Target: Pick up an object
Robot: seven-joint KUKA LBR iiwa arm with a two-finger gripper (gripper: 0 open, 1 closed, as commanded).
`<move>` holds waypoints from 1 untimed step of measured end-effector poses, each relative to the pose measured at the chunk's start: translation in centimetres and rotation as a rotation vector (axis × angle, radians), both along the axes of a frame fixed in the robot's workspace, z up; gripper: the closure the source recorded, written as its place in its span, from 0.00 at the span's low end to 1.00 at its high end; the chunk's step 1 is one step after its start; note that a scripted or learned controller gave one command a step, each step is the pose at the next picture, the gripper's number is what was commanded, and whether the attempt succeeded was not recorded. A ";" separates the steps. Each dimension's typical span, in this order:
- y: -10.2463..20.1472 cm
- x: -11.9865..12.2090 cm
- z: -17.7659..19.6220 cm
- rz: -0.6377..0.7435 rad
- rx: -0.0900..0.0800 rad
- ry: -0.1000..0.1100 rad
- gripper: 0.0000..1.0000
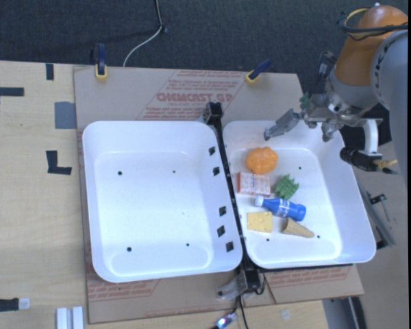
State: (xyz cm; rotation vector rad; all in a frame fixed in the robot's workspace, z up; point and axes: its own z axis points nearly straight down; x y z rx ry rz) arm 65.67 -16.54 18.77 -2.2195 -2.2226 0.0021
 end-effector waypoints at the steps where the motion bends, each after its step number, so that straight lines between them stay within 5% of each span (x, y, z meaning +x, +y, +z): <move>1: -3.2 -1.0 8.4 -0.002 -0.003 -0.008 0.00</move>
